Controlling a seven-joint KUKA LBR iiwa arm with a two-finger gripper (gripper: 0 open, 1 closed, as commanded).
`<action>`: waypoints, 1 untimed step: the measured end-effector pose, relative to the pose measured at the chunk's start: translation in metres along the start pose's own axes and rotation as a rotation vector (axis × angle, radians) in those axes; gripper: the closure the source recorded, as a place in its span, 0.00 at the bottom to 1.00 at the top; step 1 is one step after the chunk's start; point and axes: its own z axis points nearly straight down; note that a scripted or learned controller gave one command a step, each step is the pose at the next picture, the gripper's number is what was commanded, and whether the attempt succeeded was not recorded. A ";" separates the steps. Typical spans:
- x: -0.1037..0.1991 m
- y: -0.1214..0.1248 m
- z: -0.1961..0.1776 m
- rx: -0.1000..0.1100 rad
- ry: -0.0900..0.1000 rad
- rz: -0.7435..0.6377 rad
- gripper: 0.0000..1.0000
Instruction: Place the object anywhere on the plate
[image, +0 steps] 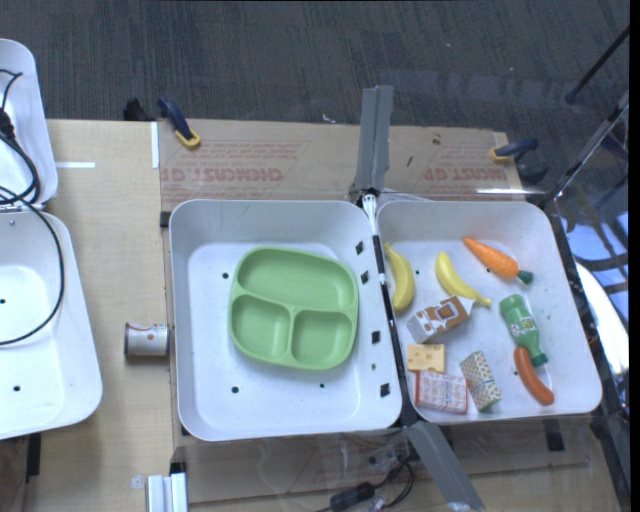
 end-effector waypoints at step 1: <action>-0.011 0.048 0.023 0.000 -0.001 -0.040 1.00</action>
